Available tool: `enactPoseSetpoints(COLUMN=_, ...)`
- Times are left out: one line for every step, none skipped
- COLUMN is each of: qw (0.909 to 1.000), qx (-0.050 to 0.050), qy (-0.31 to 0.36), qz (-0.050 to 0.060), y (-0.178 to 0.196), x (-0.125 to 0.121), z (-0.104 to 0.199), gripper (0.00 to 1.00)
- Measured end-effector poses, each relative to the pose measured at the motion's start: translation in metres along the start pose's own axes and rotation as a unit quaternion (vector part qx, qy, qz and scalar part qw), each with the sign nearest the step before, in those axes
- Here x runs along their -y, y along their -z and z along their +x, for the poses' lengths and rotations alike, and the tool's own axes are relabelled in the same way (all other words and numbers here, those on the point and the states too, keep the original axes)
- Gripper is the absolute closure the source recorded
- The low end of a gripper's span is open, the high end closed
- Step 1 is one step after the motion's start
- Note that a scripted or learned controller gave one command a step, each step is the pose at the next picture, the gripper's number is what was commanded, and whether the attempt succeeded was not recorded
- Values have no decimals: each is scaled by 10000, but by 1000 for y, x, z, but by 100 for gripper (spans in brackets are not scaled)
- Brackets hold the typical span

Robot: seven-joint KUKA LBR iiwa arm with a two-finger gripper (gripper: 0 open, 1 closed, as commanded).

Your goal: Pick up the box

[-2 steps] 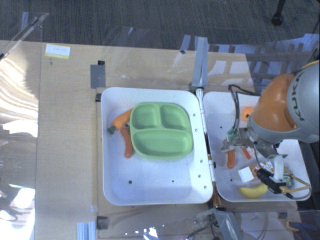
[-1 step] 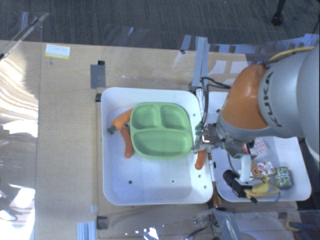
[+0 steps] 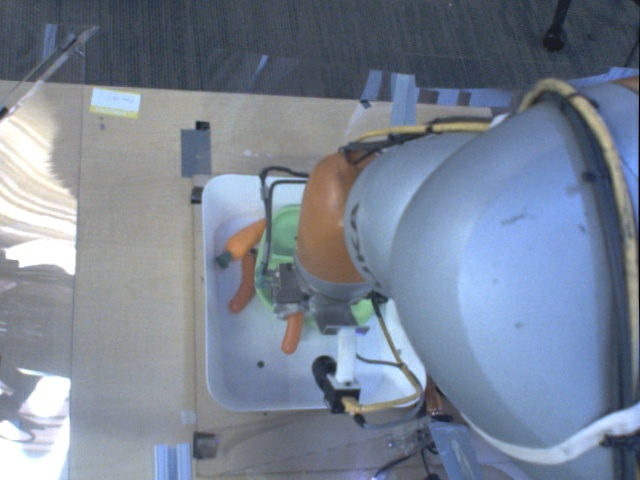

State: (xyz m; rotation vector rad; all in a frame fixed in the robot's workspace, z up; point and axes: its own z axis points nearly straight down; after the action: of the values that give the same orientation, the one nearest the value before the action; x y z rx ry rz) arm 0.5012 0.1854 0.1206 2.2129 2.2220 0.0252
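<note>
I counted one white bin (image 3: pixel 215 368) on the left and three orange carrot-like pieces in it: two (image 3: pixel 246 238) (image 3: pixel 240 291) near its left side and one (image 3: pixel 291 334) nearer. A green thing (image 3: pixel 287 230) lay behind them, largely hidden by my arm (image 3: pixel 500 268). My claw (image 3: pixel 305 303) hung over the bin's middle; I could not tell whether it was open or closed, nor where the box lay.

In the white bin (image 3: pixel 215 368): 3 orange carrot-like pieces visible, first (image 3: pixel 243 236) at upper left, second (image 3: pixel 241 290) just below it, third (image 3: pixel 291 334) nearer centre. 1 green item (image 3: pixel 285 230) beside them, partly hidden by the arm.
</note>
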Motion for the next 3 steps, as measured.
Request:
enactPoseSetpoints(qw=9994, qx=30, qy=346, qz=57, y=50, x=13, z=-56, gripper=100)
enactPoseSetpoints(qw=9885, qx=25, qy=1512, qz=41, y=123, x=-4, z=-111, gripper=100)
enactPoseSetpoints(qw=8677, qx=5, qy=4971, qz=54, y=123, x=-7, z=-134, gripper=100)
